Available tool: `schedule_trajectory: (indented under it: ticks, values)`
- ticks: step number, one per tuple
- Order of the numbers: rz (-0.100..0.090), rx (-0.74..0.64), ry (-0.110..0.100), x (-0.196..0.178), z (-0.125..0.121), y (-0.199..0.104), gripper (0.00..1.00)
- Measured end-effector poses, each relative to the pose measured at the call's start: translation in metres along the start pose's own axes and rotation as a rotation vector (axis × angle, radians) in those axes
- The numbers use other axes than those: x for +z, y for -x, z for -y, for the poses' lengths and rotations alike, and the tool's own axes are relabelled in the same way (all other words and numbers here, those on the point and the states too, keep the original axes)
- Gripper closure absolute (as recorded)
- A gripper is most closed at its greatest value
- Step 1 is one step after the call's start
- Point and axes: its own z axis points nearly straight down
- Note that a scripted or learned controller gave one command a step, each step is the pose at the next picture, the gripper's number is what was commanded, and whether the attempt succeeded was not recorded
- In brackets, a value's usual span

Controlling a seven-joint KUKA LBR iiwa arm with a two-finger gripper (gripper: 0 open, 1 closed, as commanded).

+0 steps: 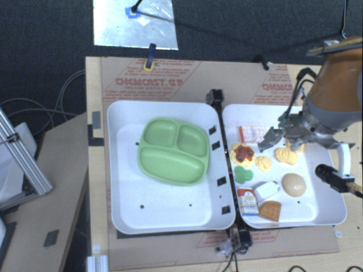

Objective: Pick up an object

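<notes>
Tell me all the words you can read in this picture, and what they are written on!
"CHEMCAST G" and one more sign I can't make out: red print on the brown board behind the left bin.
"CHEMCAST": the same red print, slanted, on the board behind the right bin.
The print on the small red and white packet and the little carton is too small and blurred to read.
</notes>
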Motion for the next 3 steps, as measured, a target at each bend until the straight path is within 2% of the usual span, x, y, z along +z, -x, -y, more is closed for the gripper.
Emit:
schedule_trajectory:
  ticks: [1, 2, 3]
  values:
    - [0.001, -0.002, 0.013, -0.007, -0.002, 0.0, 0.0]
    - [0.0, 0.0, 0.01, 0.036, -0.002, 0.004, 0.0]
    - [-0.001, 0.0, 0.009, 0.089, 0.004, -0.004, 0.0]
